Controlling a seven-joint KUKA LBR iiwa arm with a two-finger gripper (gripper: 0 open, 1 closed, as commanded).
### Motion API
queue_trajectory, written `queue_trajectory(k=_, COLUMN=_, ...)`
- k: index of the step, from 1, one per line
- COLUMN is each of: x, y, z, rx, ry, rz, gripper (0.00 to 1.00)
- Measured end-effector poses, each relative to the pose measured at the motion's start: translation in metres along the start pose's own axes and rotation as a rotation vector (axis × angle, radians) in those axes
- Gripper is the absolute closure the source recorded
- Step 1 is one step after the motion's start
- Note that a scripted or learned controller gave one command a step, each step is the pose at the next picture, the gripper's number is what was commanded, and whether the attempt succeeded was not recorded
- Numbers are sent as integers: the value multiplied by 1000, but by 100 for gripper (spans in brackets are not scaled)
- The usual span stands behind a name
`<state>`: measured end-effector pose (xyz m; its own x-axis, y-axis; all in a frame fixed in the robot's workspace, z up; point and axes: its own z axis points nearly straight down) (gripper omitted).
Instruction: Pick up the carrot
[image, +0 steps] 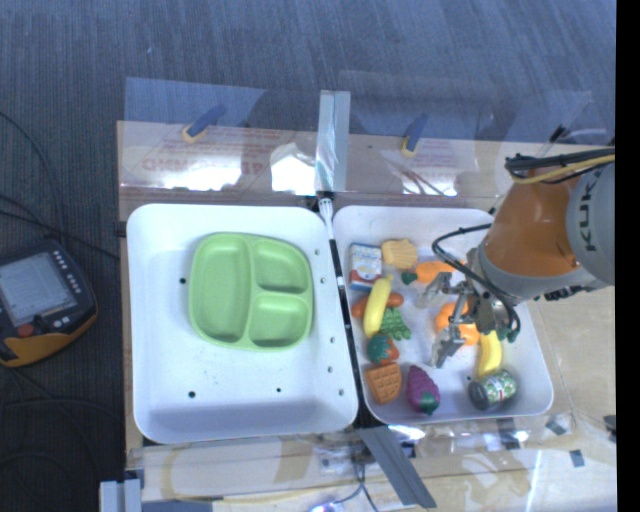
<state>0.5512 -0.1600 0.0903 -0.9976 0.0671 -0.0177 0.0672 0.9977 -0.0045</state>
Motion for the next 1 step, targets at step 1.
queue_trajectory(k=1, x=-1, y=1, z=-9, rx=2, ry=2, rz=-2, gripper=100)
